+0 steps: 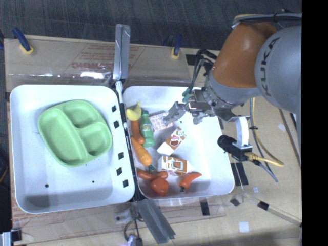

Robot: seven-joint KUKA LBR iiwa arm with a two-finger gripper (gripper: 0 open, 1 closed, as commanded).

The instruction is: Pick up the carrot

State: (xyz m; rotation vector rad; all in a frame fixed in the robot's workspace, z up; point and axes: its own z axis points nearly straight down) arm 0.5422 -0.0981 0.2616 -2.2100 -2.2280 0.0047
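One carrot is lying in your right bin; your gripper is hovering above, its grip unreadable.

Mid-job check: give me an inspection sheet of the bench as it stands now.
Surface: two white bins side by side; left bin holds a green divided plate.
Job's things: carrot lies along the right bin's left wall, ungrasped.
Clutter: banana, green bottle, small cartons, red peppers.
Gripper: gripper over the right bin's upper part, apart from the carrot.
Cables: yellow cable right of the bin.
Surroundings: blue clamps on the bench's far edge.
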